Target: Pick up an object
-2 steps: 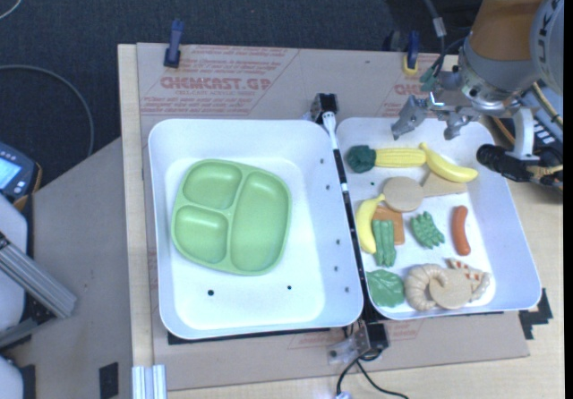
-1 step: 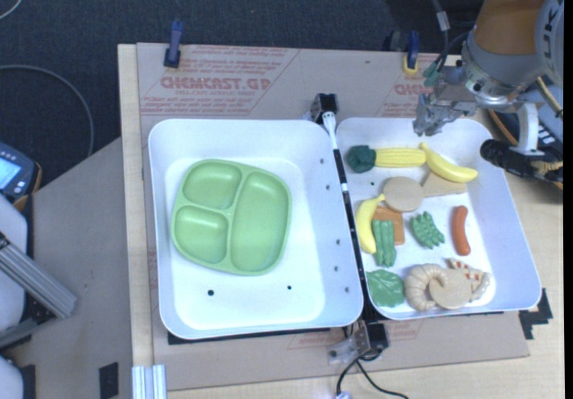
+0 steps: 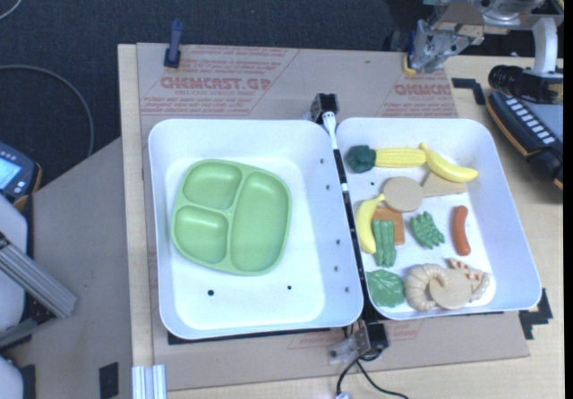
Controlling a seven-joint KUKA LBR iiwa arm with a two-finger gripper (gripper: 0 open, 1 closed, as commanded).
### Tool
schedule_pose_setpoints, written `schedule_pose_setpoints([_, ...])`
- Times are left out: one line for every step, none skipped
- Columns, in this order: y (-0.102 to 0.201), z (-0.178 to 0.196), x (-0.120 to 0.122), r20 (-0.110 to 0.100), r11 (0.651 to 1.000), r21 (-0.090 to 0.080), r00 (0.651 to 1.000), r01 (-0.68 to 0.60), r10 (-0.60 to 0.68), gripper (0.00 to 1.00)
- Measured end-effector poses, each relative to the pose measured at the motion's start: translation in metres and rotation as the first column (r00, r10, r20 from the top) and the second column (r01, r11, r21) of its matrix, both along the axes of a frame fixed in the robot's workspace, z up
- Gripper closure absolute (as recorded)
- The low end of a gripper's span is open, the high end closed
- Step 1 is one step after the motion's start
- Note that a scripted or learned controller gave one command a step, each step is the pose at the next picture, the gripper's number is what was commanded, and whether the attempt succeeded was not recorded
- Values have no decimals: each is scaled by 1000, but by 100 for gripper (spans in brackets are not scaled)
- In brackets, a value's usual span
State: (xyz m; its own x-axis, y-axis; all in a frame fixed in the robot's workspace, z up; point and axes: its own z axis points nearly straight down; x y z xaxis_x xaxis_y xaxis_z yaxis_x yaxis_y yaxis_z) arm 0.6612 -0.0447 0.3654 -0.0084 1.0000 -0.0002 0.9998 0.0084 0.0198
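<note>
We see two glossy white plastic bins (image 3: 170, 209), one holding a smooth, matt green plastic divided plate (image 3: 232, 216), the other shiny plastic toy food including a yellow banana (image 3: 448, 166), on a brown board (image 3: 224, 80) with printed protective paper.

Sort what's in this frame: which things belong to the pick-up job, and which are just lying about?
Belongs to the job:
- gripper, above the bench behind the right bin
- right bin of toy food: corn cob, two bananas, sausage, shrimp

Just lying about:
- green divided plate in the left bin
- blue clamp
- black keypad
</note>
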Motion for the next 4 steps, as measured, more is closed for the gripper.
schedule_pose_setpoints([73, 82, 6, -6, 1000, 1, 1000, 0, 0, 100])
schedule_pose_setpoints([96, 4, 4, -28, 1000, 0, 1000, 5, -5, 100])
schedule_pose_setpoints([102, -51, -49, -31, 1000, 0, 999, 9, -9, 100])
schedule_pose_setpoints([94, 181, -29, 3, 1000, 1, 1000, 7, -7, 100])
